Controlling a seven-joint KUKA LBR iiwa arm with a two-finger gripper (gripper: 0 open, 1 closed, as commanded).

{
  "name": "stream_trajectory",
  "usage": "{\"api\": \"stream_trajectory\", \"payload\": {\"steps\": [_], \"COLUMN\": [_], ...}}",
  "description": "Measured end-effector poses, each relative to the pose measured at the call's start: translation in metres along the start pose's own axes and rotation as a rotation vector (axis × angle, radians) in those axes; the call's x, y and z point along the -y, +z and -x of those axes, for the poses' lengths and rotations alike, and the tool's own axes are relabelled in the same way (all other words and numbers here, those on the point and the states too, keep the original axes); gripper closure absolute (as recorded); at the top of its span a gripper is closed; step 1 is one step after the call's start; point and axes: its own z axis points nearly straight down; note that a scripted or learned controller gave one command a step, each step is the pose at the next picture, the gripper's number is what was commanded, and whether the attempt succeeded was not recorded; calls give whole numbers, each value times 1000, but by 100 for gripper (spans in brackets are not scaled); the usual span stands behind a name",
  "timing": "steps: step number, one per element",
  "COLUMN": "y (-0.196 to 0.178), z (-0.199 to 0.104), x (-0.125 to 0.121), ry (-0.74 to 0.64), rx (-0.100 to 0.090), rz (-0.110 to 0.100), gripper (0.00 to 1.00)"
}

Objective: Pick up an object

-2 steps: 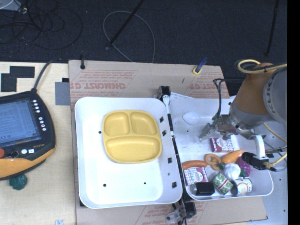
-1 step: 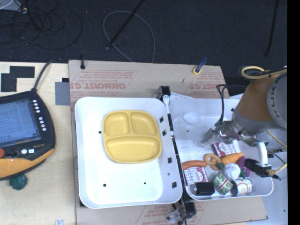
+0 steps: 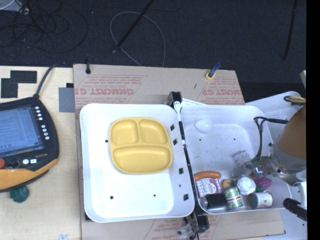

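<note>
I'm looking down on a robotics lab bench: a teach pendant (image 3: 22, 141) lies at the left, loose cables (image 3: 135, 29) trail over dark flooring, and two white bins (image 3: 100, 184) rest on cardboard sheets (image 3: 150, 86).

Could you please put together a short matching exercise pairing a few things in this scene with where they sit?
Things:
1. yellow divided tray
2. hot dog
3. teach pendant
4. blue and yellow clip

Places:
A. on the bench left of both bins
B. at the far edge of the cardboard sheet
C. in the left bin
D. in the right bin, near the divider

Pairs: 1-C, 2-D, 3-A, 4-B
</note>
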Motion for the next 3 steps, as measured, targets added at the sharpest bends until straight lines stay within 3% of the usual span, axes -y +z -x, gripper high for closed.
{"api": "stream_trajectory", "payload": {"steps": [1,2,3], "y": [-71,-3,-13], "z": [-54,-31,-27], "x": [-93,-42,-43], "ry": [-4,-3,4], "rx": [0,3,7], "rz": [-2,10,11], "gripper": [0,0,100]}}
